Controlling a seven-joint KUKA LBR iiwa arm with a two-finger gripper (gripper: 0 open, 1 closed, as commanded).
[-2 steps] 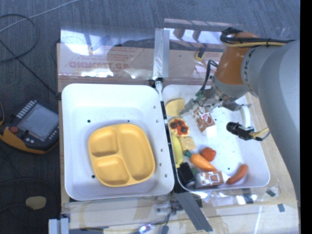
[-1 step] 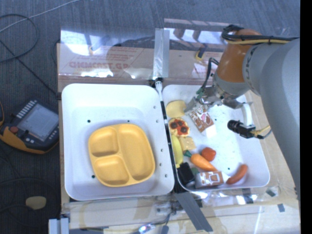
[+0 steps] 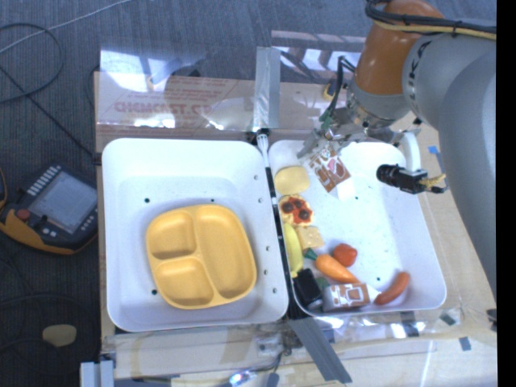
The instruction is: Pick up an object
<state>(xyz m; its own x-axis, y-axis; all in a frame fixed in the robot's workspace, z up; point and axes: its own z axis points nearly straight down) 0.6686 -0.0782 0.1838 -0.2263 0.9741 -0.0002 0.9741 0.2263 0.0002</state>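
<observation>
My gripper (image 3: 324,148) reaches in over the back edge of the right bin (image 3: 419,240). A small brown and white packet (image 3: 330,172) hangs tilted from its fingertips, its top edge pinched between them, above the bin floor. Toy food lies along the left and front sides of that bin: a pale yellow piece (image 3: 292,180), a pizza slice (image 3: 298,210), a banana (image 3: 292,248), a red tomato (image 3: 345,254), a carrot (image 3: 334,268), a sausage (image 3: 393,289), a brown carton (image 3: 347,297) and a black item (image 3: 306,285).
The left bin (image 3: 129,184) holds a yellow divided plate (image 3: 201,256). A black fitting (image 3: 403,176) on the arm juts over the right bin's back right. A handheld pendant (image 3: 48,208) lies on the floor at the left.
</observation>
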